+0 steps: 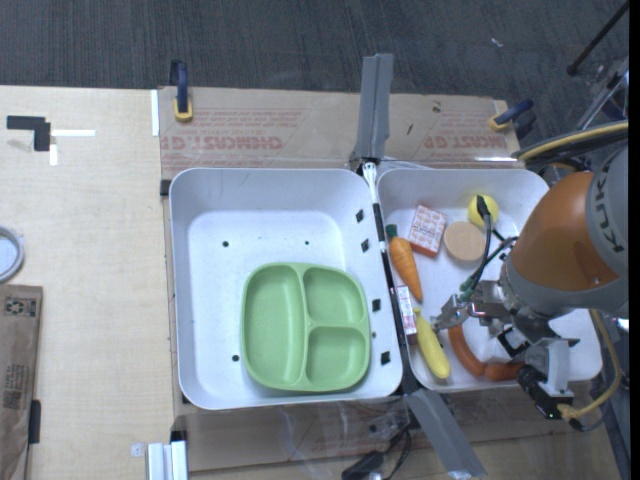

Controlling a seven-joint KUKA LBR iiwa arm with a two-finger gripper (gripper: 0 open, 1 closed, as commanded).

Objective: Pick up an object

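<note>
Lower right: red-orange sausage-shaped toy [478, 360] on right bin [520, 180] floor, beside yellow plastic banana [432, 346]. Gripper [455, 311] just above, fingers narrowly apart, nothing betw. them. Orange carrot [404, 266] further up. Left bin [200, 268]: green divided plate [306, 326], lower centre.

- A dark grey carpet [300, 23] covered the floor beyond the bench.
- The light wooden bench top [85, 268] held a cardboard sheet [270, 128] pinned by 2 clamps [180, 93].
- Even light fell, with soft shadows.
</note>
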